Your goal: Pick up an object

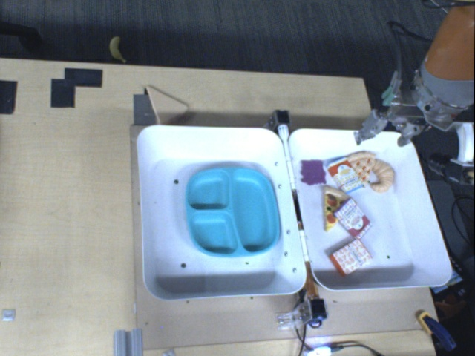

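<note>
The right white bin (415,221) holds several small items: a purple piece (312,172), a tan shrimp-like toy (375,170), a red and white packet (343,175), a pizza slice toy (331,205), and two more red and white packets (351,216) (351,256). My gripper (388,128) hangs above the bin's far edge, beyond the shrimp toy, with its two fingers spread apart and nothing between them. The orange band of the arm (451,47) rises at the upper right.
The left white bin (159,199) carries a blue divided tray (231,210). A black ridge (291,176) separates the two bins. Black tape marks (74,84) lie on the bench at the far left. Cables run off the right side.
</note>
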{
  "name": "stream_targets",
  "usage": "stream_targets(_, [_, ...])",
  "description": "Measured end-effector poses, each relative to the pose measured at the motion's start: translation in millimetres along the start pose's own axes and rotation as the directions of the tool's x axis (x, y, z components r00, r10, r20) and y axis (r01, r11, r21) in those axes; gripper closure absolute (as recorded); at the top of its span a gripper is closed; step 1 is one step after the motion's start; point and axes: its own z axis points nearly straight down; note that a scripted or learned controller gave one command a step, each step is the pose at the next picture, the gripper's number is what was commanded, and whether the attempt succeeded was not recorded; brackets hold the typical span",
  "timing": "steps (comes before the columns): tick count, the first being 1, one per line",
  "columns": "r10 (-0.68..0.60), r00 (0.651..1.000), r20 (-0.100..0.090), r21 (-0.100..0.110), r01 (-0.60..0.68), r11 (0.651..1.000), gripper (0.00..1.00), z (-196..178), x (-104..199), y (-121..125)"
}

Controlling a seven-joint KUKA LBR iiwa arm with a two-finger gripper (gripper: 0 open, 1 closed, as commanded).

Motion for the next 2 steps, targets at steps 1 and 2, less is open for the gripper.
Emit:
stream_targets(1, [0.002,1.000,0.003,-0.009,-0.002,1.000,0.00,153.9,-32.2,-44.0])
stream_targets(2, [0.005,1.000,0.003,-0.016,-0.005,1.000,0.00,162.4,20.9,-142.1])
